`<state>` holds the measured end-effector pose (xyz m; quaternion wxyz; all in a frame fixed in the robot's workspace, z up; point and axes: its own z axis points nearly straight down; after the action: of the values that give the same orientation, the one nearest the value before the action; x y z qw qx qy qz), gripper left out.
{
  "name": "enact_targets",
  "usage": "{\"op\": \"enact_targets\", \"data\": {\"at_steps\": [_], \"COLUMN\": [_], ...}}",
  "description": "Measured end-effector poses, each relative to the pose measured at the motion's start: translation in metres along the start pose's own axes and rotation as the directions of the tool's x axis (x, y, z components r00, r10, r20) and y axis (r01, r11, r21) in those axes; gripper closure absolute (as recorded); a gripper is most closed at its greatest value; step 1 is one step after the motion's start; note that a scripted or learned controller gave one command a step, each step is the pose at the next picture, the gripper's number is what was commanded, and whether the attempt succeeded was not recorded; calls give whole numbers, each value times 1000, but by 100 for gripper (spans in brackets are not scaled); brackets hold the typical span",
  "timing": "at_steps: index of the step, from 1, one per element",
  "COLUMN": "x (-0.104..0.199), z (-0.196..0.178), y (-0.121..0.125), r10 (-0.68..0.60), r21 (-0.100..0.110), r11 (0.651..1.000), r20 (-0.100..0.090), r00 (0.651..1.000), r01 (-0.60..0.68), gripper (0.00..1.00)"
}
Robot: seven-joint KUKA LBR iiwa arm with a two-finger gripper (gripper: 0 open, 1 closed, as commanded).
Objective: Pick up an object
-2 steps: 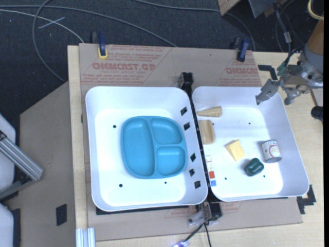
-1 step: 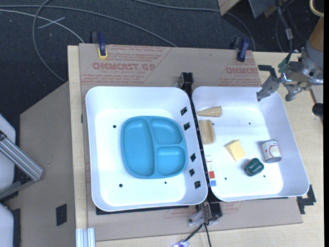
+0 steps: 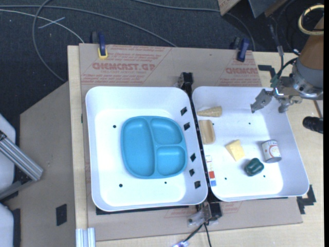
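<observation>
The right bin (image 3: 288, 187) holds several small objects: a tan wedge (image 3: 210, 111) at its far left, a tan block (image 3: 206, 131) below that, a yellow block (image 3: 236, 150) in the middle, a small grey can (image 3: 271, 151) lying on its side, and a dark green lump (image 3: 253, 166). A flat white card with red and blue marks (image 3: 211, 170) lies by the left wall. My gripper (image 3: 272, 101) hangs over the bin's far right part, open, with nothing between its fingers. It is well above and behind the can.
The left bin (image 3: 97, 179) holds a blue divided plate (image 3: 153, 146). A black divider with clips (image 3: 191, 138) runs between the bins. Two blue clamps (image 3: 102, 44) hold the cardboard sheet at the back. Cables lie on the dark floor beyond.
</observation>
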<state>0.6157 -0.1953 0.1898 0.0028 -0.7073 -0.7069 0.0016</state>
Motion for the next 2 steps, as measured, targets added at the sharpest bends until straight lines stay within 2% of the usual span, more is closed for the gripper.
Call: {"op": "enact_targets", "data": {"at_steps": [2], "x": [-6], "z": [101], "y": [4], "r10": [-1], "r21": [0], "r11": [1000], "r20": [0], "r00": [1000], "r01": [1], "gripper": [0]}}
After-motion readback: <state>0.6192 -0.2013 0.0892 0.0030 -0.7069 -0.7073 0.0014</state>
